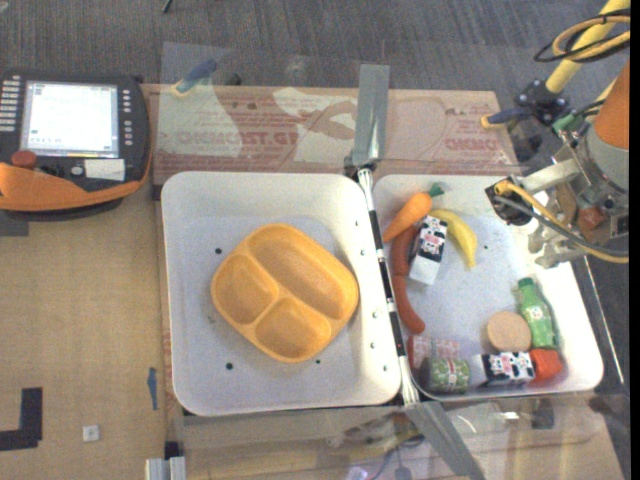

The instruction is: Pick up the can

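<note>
My gripper point(548, 236) sits over the right bin's point(585, 313) far edge; I can't tell its state. The can point(447, 365) lies in the near-left corner, touching a milk carton point(508, 367), a red sausage point(404, 286) just beside.

I count two white bins: the left bin point(190, 268) bears one yellow tray point(284, 290). My right bin point(585, 318) bears one carrot point(408, 215), one banana point(461, 234), two milk cartons point(429, 248) point(508, 367), one green bottle point(537, 313), one can point(448, 374).
</note>
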`<state>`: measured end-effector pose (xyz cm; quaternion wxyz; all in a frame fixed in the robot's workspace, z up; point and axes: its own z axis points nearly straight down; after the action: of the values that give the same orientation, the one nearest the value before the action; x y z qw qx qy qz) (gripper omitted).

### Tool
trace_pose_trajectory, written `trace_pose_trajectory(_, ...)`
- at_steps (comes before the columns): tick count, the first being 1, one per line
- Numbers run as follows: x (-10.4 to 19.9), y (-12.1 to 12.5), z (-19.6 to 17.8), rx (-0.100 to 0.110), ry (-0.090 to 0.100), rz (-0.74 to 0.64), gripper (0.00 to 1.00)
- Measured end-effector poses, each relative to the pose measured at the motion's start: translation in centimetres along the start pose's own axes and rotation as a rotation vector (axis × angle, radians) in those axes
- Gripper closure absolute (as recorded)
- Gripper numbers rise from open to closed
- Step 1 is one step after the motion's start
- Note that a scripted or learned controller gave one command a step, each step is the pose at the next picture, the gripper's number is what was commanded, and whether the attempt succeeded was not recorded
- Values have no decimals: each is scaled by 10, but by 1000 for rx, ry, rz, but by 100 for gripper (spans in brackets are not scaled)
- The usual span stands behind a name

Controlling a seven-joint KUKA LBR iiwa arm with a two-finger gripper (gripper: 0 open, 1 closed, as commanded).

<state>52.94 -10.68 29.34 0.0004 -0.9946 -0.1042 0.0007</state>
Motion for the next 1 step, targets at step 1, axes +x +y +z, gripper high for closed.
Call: trace_pose_trajectory(1, 1, -1, -10, 0, -1, -3, 100)
